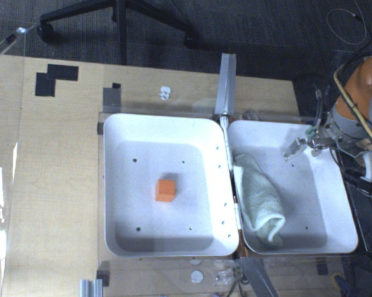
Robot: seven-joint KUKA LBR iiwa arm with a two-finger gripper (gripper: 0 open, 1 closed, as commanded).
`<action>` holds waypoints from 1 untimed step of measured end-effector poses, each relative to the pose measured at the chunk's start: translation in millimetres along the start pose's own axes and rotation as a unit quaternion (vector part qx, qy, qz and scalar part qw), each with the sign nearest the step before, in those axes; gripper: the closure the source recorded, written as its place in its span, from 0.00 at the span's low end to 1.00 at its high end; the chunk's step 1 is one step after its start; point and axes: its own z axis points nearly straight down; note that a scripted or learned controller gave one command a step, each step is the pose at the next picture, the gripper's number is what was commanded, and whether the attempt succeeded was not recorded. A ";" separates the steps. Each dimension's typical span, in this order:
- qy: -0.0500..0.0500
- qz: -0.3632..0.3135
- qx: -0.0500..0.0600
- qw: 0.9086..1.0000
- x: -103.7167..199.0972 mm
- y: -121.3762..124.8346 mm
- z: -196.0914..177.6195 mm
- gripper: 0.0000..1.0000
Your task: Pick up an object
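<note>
- Nearest the lens: bench (50, 189) front edge; behind it two white bins side by side.
- Gripper (290, 151) at right bin (329, 235), upper area, fingers slightly apart, nothing between them.
- Pale rolled cloth (261, 199) lies along that bin's left wall, apart from the gripper.
- Orange block (165, 190) mid left bin (121, 173), well apart.
- Pick not yet made; approach and grasp remain.
- Fingertips small, blurred; arm cut off right.

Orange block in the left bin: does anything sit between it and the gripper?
The gripper is over the right bin; the orange block lies alone in the left bin. The bins' rims and a rolled white towel lie between, low enough to pass over.
</note>
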 end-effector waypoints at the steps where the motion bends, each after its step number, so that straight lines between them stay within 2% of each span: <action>1: -0.002 -0.002 -0.004 1.000 0.4 2.7 -12.8 1.00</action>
